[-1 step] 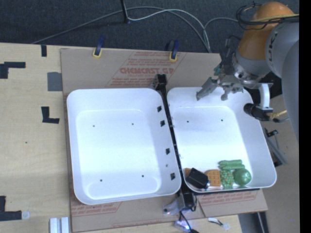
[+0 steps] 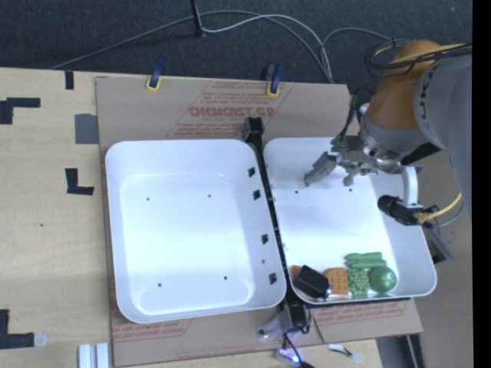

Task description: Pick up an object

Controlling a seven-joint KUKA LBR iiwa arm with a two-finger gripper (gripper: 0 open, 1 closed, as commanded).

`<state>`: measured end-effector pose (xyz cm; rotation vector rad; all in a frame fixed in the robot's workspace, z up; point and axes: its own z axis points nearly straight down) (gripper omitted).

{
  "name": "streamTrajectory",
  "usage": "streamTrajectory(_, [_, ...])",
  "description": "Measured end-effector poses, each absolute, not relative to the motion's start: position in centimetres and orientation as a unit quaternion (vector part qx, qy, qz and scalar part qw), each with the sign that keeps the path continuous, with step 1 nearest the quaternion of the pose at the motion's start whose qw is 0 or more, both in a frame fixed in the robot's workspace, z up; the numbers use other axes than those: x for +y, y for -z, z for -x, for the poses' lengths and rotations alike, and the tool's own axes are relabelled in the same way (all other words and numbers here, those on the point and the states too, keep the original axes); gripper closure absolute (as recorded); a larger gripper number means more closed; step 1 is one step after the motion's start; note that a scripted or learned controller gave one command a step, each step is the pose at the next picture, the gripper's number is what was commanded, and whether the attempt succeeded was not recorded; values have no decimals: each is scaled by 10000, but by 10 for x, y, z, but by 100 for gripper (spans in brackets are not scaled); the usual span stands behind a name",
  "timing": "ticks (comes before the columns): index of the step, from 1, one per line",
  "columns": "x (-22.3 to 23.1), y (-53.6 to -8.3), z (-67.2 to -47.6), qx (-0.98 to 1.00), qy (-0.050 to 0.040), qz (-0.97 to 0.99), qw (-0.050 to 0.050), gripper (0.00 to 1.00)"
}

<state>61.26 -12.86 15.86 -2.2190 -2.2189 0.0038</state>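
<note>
Camera view, cardboard-covered bench (image 2: pixel 222 110), two white bins (image 2: pixel 184 228), dark carpet beyond, pincer (image 2: pixel 331 170) spread.

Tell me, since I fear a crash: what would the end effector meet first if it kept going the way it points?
Probably the bare floor of the right bin. The end effector points down-left over it, though depth is unclear.

Robotics lab, clamped cardboard (image 2: pixel 222 110) bench, loose cables (image 2: pixel 253 21), taped markers (image 2: pixel 77 181)
</note>
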Motion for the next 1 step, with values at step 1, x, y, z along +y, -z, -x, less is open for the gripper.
streamTrajectory(1, [-128,-169,-505,-7063,-6,7080,12,0])
